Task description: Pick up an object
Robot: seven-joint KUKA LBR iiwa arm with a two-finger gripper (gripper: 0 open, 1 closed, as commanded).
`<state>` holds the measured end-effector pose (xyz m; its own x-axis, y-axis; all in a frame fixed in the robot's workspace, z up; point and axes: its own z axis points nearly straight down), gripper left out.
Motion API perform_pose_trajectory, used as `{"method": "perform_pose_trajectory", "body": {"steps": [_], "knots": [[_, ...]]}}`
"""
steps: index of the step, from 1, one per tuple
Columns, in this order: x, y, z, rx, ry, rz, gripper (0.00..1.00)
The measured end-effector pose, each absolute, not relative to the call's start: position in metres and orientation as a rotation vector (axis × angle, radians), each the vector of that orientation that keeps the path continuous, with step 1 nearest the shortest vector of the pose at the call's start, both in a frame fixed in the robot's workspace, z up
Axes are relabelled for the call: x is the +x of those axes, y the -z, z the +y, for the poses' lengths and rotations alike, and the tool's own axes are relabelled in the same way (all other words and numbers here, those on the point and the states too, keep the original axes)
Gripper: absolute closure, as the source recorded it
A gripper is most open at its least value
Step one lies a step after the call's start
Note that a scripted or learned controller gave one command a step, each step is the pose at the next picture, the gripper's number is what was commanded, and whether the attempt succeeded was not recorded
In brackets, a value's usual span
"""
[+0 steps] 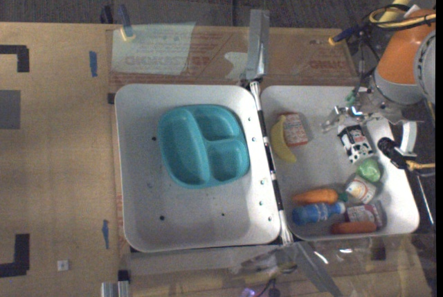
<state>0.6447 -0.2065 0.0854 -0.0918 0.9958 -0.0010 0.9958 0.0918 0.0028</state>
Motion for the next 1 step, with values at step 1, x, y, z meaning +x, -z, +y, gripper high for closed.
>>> {"method": "perform_pose_trajectory", "body": {"steps": [1], "knots": [[0.6470, -0.0969, -0.2061, 2.104, 0.000, 2.319, 1.00]]}}
